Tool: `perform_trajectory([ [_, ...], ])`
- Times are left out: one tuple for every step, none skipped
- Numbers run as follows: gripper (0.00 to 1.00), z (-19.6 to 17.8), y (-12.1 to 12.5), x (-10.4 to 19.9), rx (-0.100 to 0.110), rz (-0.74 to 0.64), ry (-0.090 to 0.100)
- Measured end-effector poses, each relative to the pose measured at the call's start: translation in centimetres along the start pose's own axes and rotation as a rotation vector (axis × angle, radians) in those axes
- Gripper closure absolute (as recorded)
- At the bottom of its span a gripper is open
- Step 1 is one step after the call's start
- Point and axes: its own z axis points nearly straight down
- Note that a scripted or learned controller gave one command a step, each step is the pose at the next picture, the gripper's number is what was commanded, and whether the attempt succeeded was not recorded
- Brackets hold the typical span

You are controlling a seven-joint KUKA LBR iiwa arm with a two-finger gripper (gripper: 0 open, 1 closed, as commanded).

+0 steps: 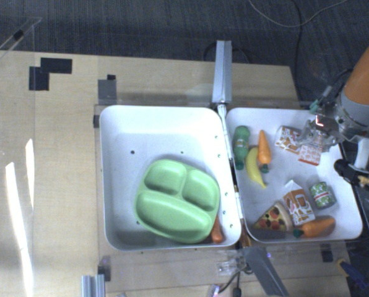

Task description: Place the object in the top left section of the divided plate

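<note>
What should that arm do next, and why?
Probably settle over one item in the right bin and lower onto it. The green divided plate in the left bin has bare sections, while the gripper sits by the snack packets with nothing visibly held.

arm: enters from right, orange band visible | hand (pixel 314 130): low, finger state unclear

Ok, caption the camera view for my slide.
Green divided plate in left bin; toy food fills right bin; arm at right edge.
</note>
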Motion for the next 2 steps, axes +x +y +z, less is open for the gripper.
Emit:
perform_trajectory([
  [1.00,-8.1,2.0,-0.8,-0.001,0.058,0.000],
  [1.00,6.5,-2.8,2.4,0.005,0.097,0.001],
])
